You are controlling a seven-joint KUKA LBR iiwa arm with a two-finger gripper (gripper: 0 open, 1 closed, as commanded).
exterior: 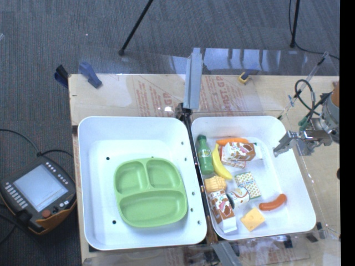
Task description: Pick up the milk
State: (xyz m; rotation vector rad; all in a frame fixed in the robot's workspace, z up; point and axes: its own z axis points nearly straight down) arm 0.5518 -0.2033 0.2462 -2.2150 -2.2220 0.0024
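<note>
Gripper (284, 143) sits at the right bin's (288, 218) right rim, upper part, above the wall rather than inside; jaws' state I can't tell at this angle, nothing visible between them; arm reaches in from the right, so parking at that rim keeps it off the clutter before a descent, as I read it. Food items are all heaped in the right bin's left half: green bottle (203, 153) upright-ish against the left wall, banana (221, 168) just beside it, carrot (233, 141) along the top, sausage (272, 203) and cheese wedge (253, 220) lower right, apart from the pile. Milk: best candidate is the small carton (240, 194) mid-pile, lying on its side, touching the patterned box (248, 184) and the tall carton (221, 206); label too small to confirm. Tight neighbours mean a top grasp likely clips something else. Left bin (89, 143) carries a green divided plate (151, 192), probably just a drop-off spot; not needed here.
</note>
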